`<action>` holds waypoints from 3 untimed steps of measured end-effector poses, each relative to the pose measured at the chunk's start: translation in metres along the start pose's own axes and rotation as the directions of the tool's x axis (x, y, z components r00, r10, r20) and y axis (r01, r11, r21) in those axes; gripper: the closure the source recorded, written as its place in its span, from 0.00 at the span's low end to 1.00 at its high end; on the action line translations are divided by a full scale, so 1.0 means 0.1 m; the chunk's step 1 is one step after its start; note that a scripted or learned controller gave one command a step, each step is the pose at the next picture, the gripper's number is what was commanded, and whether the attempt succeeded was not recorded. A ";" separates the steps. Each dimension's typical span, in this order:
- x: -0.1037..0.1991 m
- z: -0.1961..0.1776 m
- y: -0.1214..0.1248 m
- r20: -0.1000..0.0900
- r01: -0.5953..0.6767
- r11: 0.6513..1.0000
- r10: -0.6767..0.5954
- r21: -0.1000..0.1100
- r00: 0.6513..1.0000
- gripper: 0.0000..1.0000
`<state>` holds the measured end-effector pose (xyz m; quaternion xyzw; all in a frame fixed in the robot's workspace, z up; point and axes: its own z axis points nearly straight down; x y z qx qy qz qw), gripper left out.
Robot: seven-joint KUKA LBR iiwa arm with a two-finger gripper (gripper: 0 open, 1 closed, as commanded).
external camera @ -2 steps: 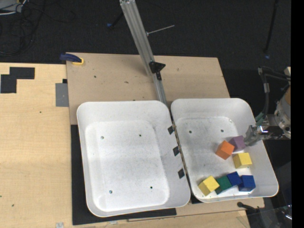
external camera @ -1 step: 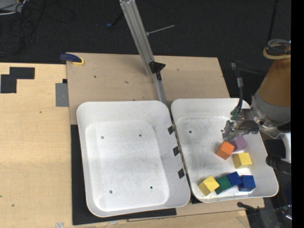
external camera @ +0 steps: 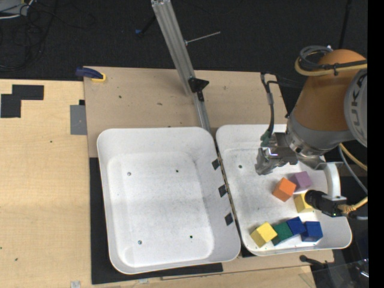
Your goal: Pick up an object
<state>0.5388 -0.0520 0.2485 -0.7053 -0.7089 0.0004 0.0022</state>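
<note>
- Orange block [external camera: 285, 188] sits in the right bin [external camera: 249, 221], turned corner-on, no real long axis.
- Hand [external camera: 264, 164] hangs over the bin up-left of it, can't tell its grip.
- Yellow block [external camera: 302, 202] is partly hidden by a black part.

We've got a wooden tabletop [external camera: 42, 179] here with a slanted aluminium rail [external camera: 179, 53] leaning over it, black tape patches [external camera: 21, 98] on the left, and a small blue-yellow clamp [external camera: 90, 74] near the back edge.
</note>
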 end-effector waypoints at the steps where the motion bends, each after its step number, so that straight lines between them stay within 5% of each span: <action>1: 0.40 0.10 0.22 0.002 -0.002 1.000 0.002 -0.001 1.000 1.00; 3: 1.34 0.11 0.52 0.002 -0.001 1.000 0.001 -0.003 1.000 1.00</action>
